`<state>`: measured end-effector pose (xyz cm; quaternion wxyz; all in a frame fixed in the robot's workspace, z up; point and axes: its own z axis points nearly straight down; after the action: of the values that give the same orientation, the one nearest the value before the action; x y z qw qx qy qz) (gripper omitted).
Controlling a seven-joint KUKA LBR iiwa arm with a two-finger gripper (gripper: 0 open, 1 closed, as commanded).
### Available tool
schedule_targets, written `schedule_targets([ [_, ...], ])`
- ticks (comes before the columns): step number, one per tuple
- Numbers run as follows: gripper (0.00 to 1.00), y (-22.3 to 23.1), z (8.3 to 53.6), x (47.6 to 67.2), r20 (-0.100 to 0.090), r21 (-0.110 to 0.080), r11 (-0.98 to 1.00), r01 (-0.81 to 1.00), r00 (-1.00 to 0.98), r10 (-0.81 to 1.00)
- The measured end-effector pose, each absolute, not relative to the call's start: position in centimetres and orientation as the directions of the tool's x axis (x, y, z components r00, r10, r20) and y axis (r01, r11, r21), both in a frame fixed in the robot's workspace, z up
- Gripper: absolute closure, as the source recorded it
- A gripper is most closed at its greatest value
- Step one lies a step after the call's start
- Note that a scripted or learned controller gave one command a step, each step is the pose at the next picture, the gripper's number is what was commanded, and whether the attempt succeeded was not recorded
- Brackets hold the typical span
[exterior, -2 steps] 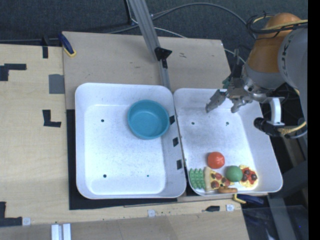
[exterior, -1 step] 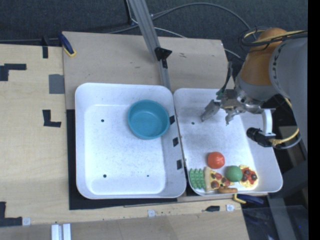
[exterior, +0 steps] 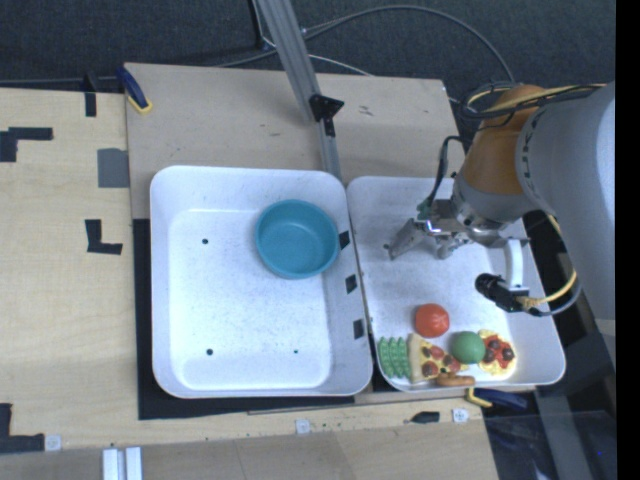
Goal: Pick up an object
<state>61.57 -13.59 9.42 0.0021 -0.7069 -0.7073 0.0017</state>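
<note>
Red tomato (exterior: 432, 319) sits near the right bin's (exterior: 385, 203) front edge, next to a green ball (exterior: 467, 346). Gripper (exterior: 419, 241) hovers mid-bin with fingers spread, gripping nothing. Blue bowl (exterior: 297, 238) is in the left bin (exterior: 180, 193).

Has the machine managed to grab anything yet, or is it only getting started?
Nothing looks picked up yet. The tool hangs over the upper part of the right bin, with nothing visible between its fingers. The red ball, green ball and other small toys lie at that bin's near end, and the blue bowl sits in the left bin. Reaching an object, gripping and lifting it all remain.
</note>
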Motion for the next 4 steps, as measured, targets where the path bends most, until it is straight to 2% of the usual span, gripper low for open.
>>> schedule_targets([
  [1,1.00,-13.6,10.7,61.7,0.000,-0.001,0.002,1.000,-0.002,1.000],
  [4,1.00,-14.8,26.0,62.5,-0.001,0.004,0.001,1.000,-0.001,1.000],
])
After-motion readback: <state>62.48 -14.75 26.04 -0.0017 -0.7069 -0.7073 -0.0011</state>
